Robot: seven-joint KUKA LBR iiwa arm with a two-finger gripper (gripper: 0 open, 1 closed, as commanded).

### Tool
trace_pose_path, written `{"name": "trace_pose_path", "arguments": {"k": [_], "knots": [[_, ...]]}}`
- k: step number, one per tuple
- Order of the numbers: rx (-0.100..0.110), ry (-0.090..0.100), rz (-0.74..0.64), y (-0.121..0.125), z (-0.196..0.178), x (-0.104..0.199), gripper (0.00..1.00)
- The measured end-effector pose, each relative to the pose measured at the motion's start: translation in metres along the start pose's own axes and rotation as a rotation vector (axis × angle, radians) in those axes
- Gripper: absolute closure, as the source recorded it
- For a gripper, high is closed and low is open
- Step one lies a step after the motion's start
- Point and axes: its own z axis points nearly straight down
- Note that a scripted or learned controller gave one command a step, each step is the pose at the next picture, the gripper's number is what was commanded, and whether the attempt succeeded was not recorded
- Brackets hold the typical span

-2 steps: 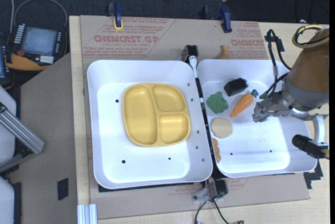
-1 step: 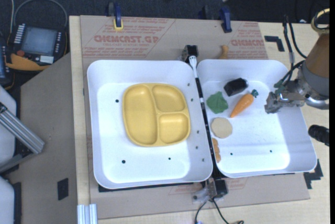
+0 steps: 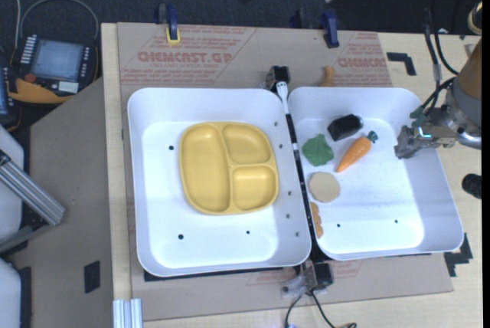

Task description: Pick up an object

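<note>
1. White and shallow, the two plastic bins sit side by side on your cardboard-covered bench (image 3: 230, 50); the left bin (image 3: 153, 242) and the right bin (image 3: 383, 234) touch along their inner rims.
2. You will find a yellow plastic plate with three compartments (image 3: 228, 166) lying flat near the middle of the left bin.
3. Look to the left half of the right bin for the small things: a black blocky object (image 3: 344, 126) at the top, an orange toy carrot with a green tip (image 3: 356, 152) just below it and lying at a slant, a green leafy toy (image 3: 317, 149) just beside the carrot on its left, and a tan round disc (image 3: 324, 186) below the green one.
4. Your gripper (image 3: 409, 142) hangs over the right side of the right bin, well apart from the carrot, reaching in from the right.
5. You cannot tell from this view whether the claw is spread or pressed together; nothing shows between it.
</note>
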Motion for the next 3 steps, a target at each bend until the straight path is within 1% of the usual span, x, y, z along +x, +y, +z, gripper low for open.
{"name": "trace_pose_path", "arguments": {"k": [1,2,3], "knots": [[0.003,0.002,-0.005,0.019,0.008,0.054,1.0],[0.001,0.004,-0.005,0.04,-0.003,0.107,1.0],[0.002,0.003,-0.004,0.058,-0.01,0.151,1.0]]}}
